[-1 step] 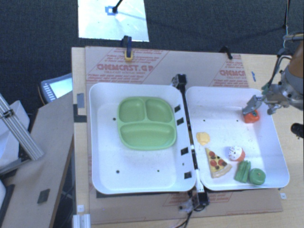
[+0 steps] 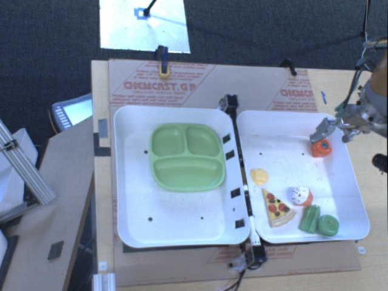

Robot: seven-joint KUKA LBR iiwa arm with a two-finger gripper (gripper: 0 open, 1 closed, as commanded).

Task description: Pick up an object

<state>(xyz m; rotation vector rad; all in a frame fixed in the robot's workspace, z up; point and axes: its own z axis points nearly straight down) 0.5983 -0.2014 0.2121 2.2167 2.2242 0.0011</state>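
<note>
While my arm reaches in from the right, a small orange-red object (image 2: pixel 321 148) sits near the far right corner of the right bin (image 2: pixel 285 123). It is rounded and bright, too small to identify further. My gripper (image 2: pixel 330 128) hovers just above and touching-close to it, one grey finger (image 2: pixel 319 130) angled down toward its top. Whether my gripper is wide or narrow, I cannot tell. Nearer the front lie a pizza slice (image 2: pixel 278 208), a yellow piece (image 2: pixel 259 176), and green toys (image 2: pixel 319 221). A green divided plate (image 2: pixel 186 157) rests in the left bin (image 2: pixel 130 180).
</note>
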